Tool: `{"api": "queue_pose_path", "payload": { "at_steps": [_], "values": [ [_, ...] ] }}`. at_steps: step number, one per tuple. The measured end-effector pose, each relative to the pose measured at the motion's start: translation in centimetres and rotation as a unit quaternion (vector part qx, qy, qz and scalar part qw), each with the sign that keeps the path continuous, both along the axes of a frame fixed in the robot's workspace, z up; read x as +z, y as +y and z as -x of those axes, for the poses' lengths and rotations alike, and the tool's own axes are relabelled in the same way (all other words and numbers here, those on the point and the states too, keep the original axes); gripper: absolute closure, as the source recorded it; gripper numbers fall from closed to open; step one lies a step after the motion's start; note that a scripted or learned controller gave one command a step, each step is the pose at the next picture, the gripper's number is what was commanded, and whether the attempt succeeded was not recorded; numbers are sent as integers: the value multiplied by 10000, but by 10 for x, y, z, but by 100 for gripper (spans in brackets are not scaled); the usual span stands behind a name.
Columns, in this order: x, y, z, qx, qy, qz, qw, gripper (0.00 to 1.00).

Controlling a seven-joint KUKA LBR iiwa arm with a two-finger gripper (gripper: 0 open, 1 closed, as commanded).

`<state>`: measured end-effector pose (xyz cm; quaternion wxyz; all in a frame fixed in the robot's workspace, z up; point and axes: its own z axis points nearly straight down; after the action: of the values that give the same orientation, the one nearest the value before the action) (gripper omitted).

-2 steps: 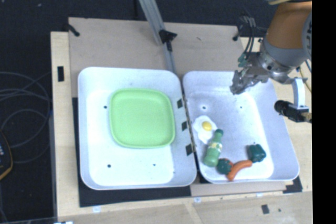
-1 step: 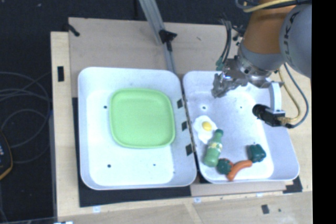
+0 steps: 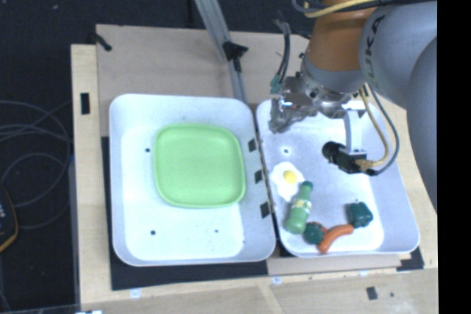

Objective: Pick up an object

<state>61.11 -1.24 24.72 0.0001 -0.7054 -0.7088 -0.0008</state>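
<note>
The right bin holds a fried egg toy, a green bottle, an orange carrot with a green top and a dark teal block, all along its near side. My gripper hangs over the far left corner of that bin, above the bin floor and well behind the egg. Nothing shows between its fingers. The grey arm with its orange band covers the bin's far part.
A light green square plate lies in the left bin. A black connector with cable dangles over the right bin's middle. A grey slanted pole crosses the far side of the bench.
</note>
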Motion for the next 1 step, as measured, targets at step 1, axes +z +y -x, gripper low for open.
{"api": "queue_pose_path", "payload": {
  "at_steps": [1],
  "values": [
    [8, 53, 0, -1, 1, 0, 10000, 100]
  ]
}}
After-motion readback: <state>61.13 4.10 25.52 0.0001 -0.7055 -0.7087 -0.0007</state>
